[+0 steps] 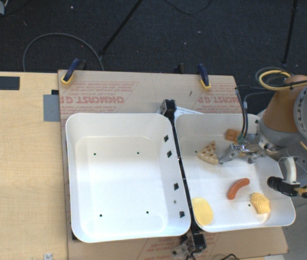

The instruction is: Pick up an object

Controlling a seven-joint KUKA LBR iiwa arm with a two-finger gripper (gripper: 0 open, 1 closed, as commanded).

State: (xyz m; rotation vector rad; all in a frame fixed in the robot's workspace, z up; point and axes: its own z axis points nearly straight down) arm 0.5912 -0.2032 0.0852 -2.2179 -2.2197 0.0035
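The right white bin (275, 220) holds several toy foods. A tan pizza-like wedge (208, 153) lies near its left-centre. A small orange-brown block (232, 135) sits toward the back, a red sausage (238, 188) in the middle, a yellow corn cob (259, 202) at the front right, and a pale yellow oval piece (202, 210) at the front left. My gripper (226, 156) reaches in from the right and hangs low, just right of the wedge and in front of the block. Nothing is visibly held.
The left white bin (77, 172) adjoins the right one along a rim with black clips (175, 186). Both rest on cardboard (115, 93) held by yellow-blue clamps (203, 76). The arm's body and cables (283, 123) crowd the right bin's far right side.
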